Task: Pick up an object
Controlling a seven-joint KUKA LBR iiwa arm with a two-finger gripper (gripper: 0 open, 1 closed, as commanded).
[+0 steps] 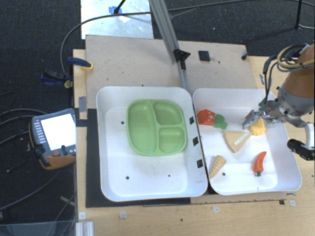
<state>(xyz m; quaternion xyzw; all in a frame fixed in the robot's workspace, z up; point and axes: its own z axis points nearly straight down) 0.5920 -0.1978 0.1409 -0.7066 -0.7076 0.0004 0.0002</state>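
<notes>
My gripper (256, 119) hangs over the right side of the right bin (283, 181), on the grey arm with the orange band that comes in from the right. A small yellow object (258, 128) lies directly at its tip, partly covered by it; whether they touch is unclear. Beside that, to the left, lies a pale cheese wedge (236, 140). A red and green fruit piece (210, 118) sits near the bin's left wall. An ice cream cone (217, 165) and a red chili pepper (259, 162) lie toward the front.
The left bin (113, 176) holds a green divided plate (157, 127). A slanted metal pole (167, 28) crosses the back board. A teach pendant (54, 139) and cables lie on the floor at the left.
</notes>
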